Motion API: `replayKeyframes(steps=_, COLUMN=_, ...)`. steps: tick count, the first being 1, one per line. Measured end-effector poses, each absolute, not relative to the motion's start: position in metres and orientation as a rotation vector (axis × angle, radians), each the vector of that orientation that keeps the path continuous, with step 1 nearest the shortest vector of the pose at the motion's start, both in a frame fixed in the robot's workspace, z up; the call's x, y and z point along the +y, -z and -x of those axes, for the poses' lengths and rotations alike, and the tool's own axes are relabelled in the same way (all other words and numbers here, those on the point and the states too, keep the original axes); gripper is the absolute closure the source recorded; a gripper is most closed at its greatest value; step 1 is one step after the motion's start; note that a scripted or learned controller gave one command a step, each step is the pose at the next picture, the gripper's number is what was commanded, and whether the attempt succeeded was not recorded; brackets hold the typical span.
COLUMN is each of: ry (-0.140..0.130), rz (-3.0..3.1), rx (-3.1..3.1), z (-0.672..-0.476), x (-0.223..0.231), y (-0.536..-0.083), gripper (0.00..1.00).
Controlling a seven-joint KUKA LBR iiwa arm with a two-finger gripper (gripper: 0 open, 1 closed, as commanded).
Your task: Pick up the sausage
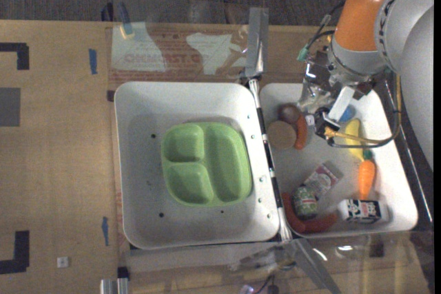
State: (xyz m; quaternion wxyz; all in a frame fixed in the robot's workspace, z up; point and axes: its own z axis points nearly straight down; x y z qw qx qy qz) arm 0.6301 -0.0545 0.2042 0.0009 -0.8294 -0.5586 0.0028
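Over the right bin's upper part, hovers above a small sausage beside a brown disc; gripper jaws' spread cannot be told, no visible hold.

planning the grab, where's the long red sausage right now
In the right white bin, along its near-left edge: the curved red sausage lies just below the green ball.

Two white bins, one green tray, one carrot, one milk carton.
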Motion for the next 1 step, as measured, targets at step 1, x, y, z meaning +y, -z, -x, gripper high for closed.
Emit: replayKeyframes(steps=1, ry=-0.011, rz=2.493, rx=-1.902, z=-0.6071, x=-0.0407, y=-0.1813, gripper=1.0)
